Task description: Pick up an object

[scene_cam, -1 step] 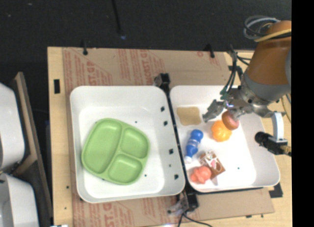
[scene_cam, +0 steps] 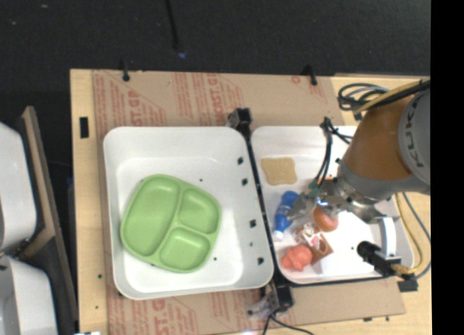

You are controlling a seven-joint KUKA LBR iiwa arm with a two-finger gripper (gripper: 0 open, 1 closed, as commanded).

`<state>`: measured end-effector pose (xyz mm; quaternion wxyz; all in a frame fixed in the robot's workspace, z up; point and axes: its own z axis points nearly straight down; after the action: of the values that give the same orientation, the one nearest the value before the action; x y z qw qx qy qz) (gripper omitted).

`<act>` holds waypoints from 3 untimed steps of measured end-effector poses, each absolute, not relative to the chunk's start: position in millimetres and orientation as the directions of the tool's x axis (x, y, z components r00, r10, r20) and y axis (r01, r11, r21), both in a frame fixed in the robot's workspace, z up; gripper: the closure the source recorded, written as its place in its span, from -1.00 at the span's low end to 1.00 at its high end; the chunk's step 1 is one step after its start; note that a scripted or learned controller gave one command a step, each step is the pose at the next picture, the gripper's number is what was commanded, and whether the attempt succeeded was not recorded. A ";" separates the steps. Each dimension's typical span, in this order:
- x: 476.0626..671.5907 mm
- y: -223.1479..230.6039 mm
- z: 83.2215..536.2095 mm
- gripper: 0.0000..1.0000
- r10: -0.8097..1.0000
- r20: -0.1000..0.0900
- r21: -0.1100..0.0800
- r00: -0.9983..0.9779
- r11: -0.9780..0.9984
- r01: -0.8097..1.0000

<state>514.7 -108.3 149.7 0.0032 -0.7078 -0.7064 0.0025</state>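
Overhead slanted view of the bench. I am watching the grey arm with its orange band (scene_cam: pixel 384 141) reaching in from the right and leaning over the right-hand shallow white bin (scene_cam: pixel 304 138). The gripper (scene_cam: pixel 319 199) is hanging low among the clutter there; the wrist is covering it, so I cannot tell its state, nor whether anything is caught in it.

The candidate objects are crowding the near half of this bin, probably because that is where they were tipped in: a small blue plastic piece (scene_cam: pixel 285 209), a round orange-red object (scene_cam: pixel 325 220) just beside the gripper, a pink lumpy soft-looking object (scene_cam: pixel 296 257) near the front wall, and a small brown-and-white packet (scene_cam: pixel 317 242) between them. A flat tan square pad (scene_cam: pixel 278 170) is lying apart toward the far wall. I judge the orange-red object or the blue piece to be the likely target, being nearest the tool.

The left-hand shallow white bin (scene_cam: pixel 116 152) is carrying a light green plastic divided plate (scene_cam: pixel 171 222), lying flat, well away from the arm.

Both bins are sitting side by side on a pale board with red printing (scene_cam: pixel 181 94); beyond it the floor is dark.
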 end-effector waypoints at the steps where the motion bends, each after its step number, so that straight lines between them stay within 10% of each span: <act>1: 586.2 -114.1 107.4 -1.00 1.000 0.000 -0.002 0.000 0.000 1.000; 2: 586.8 -115.3 120.3 1.00 1.000 0.000 0.002 0.002 -0.002 1.000; 3: 586.6 -115.2 119.7 -1.00 1.000 0.000 0.001 0.002 -0.002 1.000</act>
<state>586.6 -115.2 119.7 -0.0003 -0.7079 -0.7064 -0.0003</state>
